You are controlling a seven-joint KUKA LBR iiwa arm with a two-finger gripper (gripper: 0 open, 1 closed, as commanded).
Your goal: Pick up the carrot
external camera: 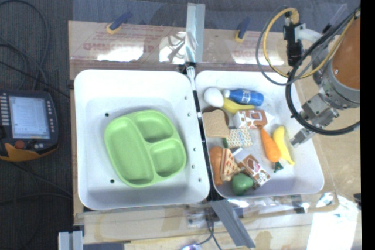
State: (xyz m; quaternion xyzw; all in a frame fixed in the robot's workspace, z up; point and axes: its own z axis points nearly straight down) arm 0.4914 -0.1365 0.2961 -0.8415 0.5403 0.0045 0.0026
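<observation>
Nearest you, at the front of the right bin (313, 181), a green vegetable (241, 184) lay beside a small printed carton (255, 167) and a reddish-brown food piece (222, 163). Just beyond them the carrot (270, 145) lay slanted on the bin floor, touching the banana (283, 144) on its right, with a patterned cracker box (240, 138) near its left. Further back you had a slice of bread (215, 122), a yellow and a blue bottle (245, 96) and a white egg (212, 96). The left bin (88, 126) held a green divided plate (146, 147). The gripper (312, 120) hung over the right bin's right rim, apart from the carrot; whether its fingers stood wide or narrow you could not tell.
</observation>
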